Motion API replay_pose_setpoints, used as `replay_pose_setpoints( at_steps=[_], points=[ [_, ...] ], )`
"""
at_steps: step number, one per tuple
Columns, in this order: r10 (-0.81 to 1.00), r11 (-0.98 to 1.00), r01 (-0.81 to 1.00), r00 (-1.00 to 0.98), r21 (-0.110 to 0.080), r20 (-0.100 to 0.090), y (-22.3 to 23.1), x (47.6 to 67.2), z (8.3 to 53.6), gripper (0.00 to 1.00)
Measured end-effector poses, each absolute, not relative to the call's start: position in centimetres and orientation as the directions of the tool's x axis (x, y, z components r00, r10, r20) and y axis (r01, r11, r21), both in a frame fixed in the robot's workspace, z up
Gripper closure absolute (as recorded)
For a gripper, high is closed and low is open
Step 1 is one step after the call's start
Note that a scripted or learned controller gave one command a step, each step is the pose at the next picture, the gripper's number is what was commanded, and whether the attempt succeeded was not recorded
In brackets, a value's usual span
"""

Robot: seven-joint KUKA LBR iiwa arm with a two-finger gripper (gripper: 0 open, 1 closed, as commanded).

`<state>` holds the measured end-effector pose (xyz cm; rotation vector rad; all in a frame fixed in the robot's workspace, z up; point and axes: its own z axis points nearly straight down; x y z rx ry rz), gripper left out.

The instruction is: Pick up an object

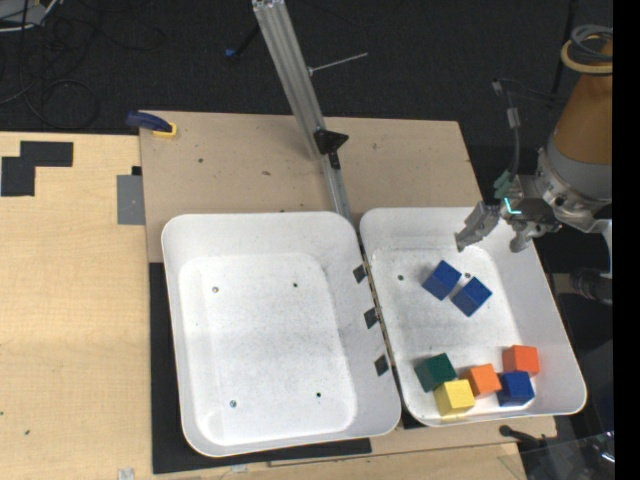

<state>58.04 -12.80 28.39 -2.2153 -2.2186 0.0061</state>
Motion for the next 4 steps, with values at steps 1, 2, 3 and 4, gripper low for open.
replay_pose_setpoints(
  at_steps=[1, 2, 3, 4],
  points=[
    [1.0, 0.0, 1.0, 0.0, -0.003, 0.001, -12.9, 58.1, 28.6, 0.0],
    [1.0, -0.001, 1.0, 0.001, -0.008, 0.001, -12.4, 57.9, 24.1, 0.0],
    [1.0, -0.001, 1.0, 0.001, -0.009, 0.001, -13.2, 57.6, 19.2, 0.0],
    [1.0, -0.001, 1.0, 0.001, -0.009, 0.002, -13.1, 57.2, 14.7, 0.0]
  ],
)
